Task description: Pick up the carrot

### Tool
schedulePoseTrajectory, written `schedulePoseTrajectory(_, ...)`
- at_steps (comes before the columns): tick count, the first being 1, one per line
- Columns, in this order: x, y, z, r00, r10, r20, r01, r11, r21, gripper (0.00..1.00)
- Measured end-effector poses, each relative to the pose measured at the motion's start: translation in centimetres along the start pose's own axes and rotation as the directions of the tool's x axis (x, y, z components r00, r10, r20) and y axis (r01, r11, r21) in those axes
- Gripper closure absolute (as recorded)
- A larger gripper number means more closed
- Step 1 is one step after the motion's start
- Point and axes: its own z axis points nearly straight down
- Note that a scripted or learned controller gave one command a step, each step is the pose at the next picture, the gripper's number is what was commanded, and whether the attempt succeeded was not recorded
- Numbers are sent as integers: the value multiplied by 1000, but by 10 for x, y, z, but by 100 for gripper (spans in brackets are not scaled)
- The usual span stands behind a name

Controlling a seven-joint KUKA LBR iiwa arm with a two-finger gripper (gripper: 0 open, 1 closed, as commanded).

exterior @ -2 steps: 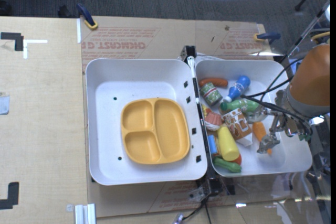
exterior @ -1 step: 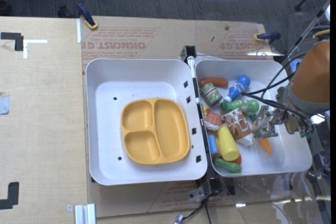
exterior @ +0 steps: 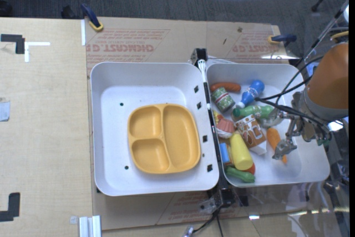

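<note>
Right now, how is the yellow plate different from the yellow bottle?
The yellow plate is wide, flat and split into three sections; the yellow bottle is small and rounded. The plate lies alone in the left bin, while the bottle is crowded among other toys in the right bin. Both are yellow.

cardboard sheet [exterior: 183,40] | red print, mirrored | reads roughly "CHICKASZ GR"

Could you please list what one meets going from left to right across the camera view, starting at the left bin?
Left bin → yellow divided plate → yellow bottle → carrot → gripper.
</note>
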Motion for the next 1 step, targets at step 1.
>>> schedulePoseTrajectory(1,12,-13,23,988,152,-5,-152,988,-1,0)
